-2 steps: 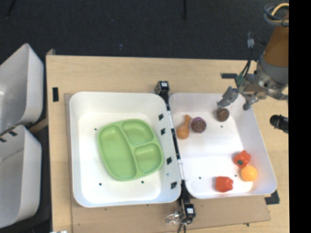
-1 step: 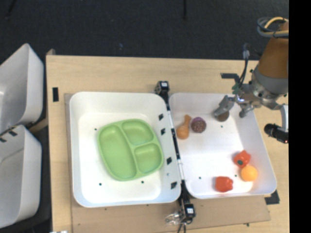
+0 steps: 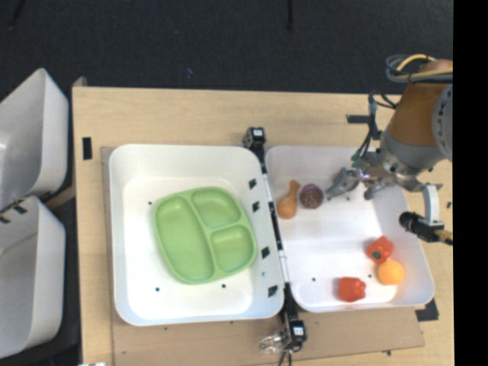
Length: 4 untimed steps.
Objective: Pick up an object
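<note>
While the claw [image 3: 347,183] hangs part open and empty just right of the purple ball [image 3: 311,197], a clean pick is best made by centring over it, clear of the touching tan gourd [image 3: 288,200]. Counted: one ball, one gourd, two red pieces, one orange fruit [image 3: 390,273], one green tray [image 3: 204,235].

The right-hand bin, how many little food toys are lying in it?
5. A tan pear-like piece and a purple one near the bin's left wall; two red ones and an orange one near the front right. The arm may hide more.
</note>
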Tool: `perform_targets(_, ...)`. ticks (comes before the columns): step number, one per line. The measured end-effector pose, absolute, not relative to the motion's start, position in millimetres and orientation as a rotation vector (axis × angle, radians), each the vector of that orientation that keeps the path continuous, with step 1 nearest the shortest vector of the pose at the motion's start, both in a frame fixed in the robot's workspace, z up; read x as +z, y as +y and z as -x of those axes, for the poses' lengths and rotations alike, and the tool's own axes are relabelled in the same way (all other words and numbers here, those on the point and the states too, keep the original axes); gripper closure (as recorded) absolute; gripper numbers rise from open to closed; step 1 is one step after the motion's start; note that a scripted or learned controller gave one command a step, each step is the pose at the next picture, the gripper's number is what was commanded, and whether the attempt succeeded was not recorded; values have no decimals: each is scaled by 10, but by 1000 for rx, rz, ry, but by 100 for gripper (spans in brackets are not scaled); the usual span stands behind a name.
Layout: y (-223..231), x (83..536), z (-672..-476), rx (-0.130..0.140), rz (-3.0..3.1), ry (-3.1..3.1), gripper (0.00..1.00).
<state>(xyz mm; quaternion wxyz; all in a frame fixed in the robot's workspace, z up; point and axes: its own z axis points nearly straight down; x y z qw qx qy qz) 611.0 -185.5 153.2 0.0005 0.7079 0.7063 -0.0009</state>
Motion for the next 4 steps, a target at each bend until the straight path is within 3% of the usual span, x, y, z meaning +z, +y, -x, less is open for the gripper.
perform_targets(1, -1864, 1666, -6121, 2, -2222, 2213, 100)
perform_targets(3, -1985, 2497, -6121, 2, -2219, 2220, 100)
perform_targets(4, -1466, 2486, -6253, 1, -2215, 2227, 100)
